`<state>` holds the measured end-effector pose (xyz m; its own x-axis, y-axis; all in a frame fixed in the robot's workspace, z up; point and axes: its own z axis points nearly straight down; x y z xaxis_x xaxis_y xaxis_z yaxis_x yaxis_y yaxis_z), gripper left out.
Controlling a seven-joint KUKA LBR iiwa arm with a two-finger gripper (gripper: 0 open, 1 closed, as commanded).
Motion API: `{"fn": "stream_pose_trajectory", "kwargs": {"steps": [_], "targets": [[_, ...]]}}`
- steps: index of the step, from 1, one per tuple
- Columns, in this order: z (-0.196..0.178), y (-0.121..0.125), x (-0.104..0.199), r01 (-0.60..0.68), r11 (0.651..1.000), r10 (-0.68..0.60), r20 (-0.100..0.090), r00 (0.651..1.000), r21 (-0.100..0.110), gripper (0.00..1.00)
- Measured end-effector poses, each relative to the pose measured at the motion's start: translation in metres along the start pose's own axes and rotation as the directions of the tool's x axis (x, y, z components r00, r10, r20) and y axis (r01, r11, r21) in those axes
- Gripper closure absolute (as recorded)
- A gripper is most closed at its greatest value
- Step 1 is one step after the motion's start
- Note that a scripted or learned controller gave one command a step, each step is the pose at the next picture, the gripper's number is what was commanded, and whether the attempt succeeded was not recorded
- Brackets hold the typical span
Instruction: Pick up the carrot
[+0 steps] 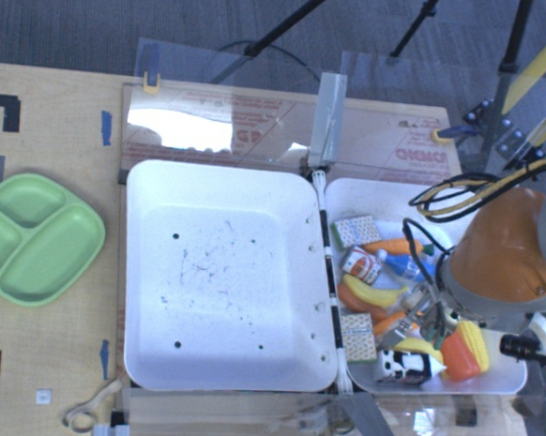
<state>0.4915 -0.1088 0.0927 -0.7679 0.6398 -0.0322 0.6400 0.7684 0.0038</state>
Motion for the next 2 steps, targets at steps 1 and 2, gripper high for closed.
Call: {"fn": "stream_pose_trajectory", "kwargs": {"steps": [1, 2], "targets": [[-0.092, 0.03, -0.003, -0.079, 0.997, 0.079, -0.029, 0.996, 0.004, 0.0], [0.0, 0.003, 0.011, 0.176, 0.984, -0.176, -0.021, 0.984, -0.011, 0.0]]}}
